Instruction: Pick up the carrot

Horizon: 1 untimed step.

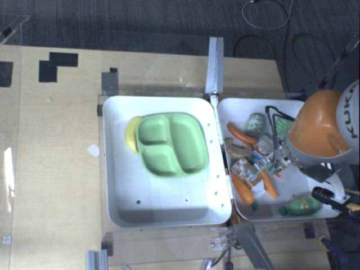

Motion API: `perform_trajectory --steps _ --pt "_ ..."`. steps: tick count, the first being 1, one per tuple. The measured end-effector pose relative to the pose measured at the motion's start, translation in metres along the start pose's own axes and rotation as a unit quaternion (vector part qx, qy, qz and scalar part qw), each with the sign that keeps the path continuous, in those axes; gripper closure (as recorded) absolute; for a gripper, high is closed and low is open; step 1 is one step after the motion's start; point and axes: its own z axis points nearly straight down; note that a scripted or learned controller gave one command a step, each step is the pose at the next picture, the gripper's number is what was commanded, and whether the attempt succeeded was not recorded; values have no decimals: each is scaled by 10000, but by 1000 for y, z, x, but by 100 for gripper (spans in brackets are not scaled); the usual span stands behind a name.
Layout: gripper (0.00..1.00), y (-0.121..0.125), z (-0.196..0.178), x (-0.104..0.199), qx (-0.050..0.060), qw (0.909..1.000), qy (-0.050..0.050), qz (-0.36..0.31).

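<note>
Two orange carrots lie in the right bin [315,107]. The thicker carrot [242,188] rests along the bin's left wall near the front. The thinner carrot [269,184] lies slanted just right of it. My gripper [271,163] hangs low over the middle of this bin, just above the thin carrot's upper end. Clutter around the gripper hides whether it touches the carrot. The orange band of the arm [319,129] sits to its right.
The right bin also holds a red-orange sausage [243,134], a green bottle [300,207] at the front, a pale green round item [256,121] and small packets. In the left bin [163,207] lies a green divided plate [171,143] over a yellow object [131,134].
</note>
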Motion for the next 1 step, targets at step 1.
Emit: perform_trajectory --steps 1 --pt "100 6 -13 9 -9 9999 85 -74"
